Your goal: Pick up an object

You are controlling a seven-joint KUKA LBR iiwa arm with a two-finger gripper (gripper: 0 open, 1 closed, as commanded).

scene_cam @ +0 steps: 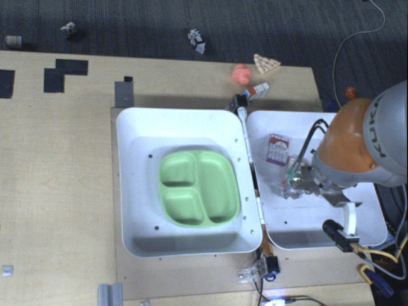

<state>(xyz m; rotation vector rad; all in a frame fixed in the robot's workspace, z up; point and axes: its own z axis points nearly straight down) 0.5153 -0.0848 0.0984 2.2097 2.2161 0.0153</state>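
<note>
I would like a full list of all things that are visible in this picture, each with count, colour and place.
Bins: 2, white, side by side on the bench; left bin, right bin.
Divided tray: 1, light green, inside the left bin.
Small packet: 1, purple and white, upper part of the right bin.
Ball: 1, pink, on the bench behind the bins.
Triangular piece: 1, tan, beside the ball.
Small tube: 1, red and white, behind the bins.
Arm: 1, grey with orange band, over the right bin.
Hand: 1, dark, low in the right bin.
</note>
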